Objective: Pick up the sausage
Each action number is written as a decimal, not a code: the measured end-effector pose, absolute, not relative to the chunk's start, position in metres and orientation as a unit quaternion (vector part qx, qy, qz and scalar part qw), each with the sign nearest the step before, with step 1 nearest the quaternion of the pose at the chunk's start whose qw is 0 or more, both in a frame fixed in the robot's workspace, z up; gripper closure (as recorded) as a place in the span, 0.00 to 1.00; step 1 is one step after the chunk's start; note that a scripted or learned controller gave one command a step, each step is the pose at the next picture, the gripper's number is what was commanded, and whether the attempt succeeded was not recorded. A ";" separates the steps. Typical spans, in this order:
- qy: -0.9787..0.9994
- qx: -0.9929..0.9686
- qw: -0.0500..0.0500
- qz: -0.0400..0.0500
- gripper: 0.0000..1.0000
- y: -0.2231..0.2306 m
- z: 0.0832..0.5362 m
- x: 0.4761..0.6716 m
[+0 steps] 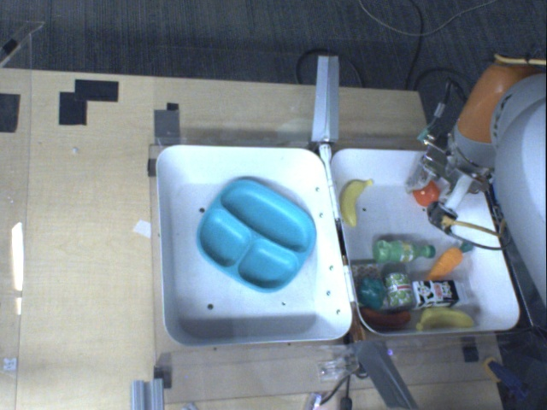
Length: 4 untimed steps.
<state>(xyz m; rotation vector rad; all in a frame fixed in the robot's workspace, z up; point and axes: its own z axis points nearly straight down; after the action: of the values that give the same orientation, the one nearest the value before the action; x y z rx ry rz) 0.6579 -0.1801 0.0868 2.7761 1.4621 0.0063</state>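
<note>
Probably light, soft and a bit slick: the sausage, below the bottle; we'd grip mid-length. Gripper, up-right of the bottle; whether apart or together, we cannot tell.

Glossy blue plastic tray, smooth white bins, seemingly wooden bench

Blue divided plate in left bin, tool over right bin near banana, green bottle
</note>
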 end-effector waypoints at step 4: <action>0.414 0.910 0.005 0.006 1.00 -0.166 0.091 0.493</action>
<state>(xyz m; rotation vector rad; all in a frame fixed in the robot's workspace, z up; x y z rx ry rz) 0.4928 -0.1659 0.0909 2.8502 1.2973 0.0202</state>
